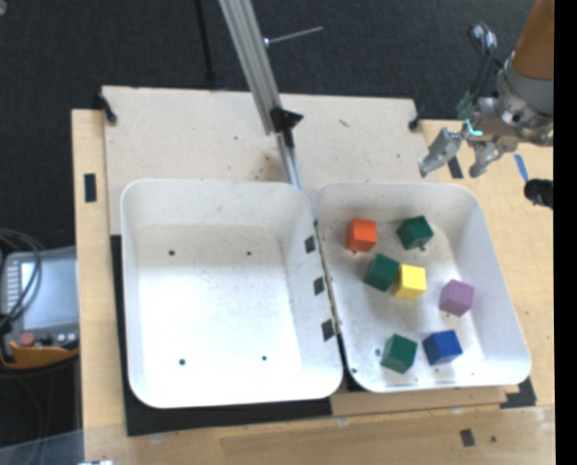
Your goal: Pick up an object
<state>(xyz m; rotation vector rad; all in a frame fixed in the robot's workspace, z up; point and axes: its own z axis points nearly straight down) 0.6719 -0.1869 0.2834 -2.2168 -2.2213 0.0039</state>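
The right bin (482, 223) holds several small blocks: an orange cube (362, 235), a dark green one (415, 232), another green one (381, 272) touching a yellow cube (411, 280), a purple block (456, 297), a blue cube (442, 346) and a green cube (399, 353). My gripper (460, 157) hangs above the bench just beyond the right bin's far rim, at the upper right. Its two fingers stand apart, open, with nothing between them.
The left bin (153, 260) sits beside the right one, sharing a middle rim. A slanted aluminium post (255, 66) rises from the bench behind the bins. A control pendant (37, 303) and cables lie off the bench at the left.
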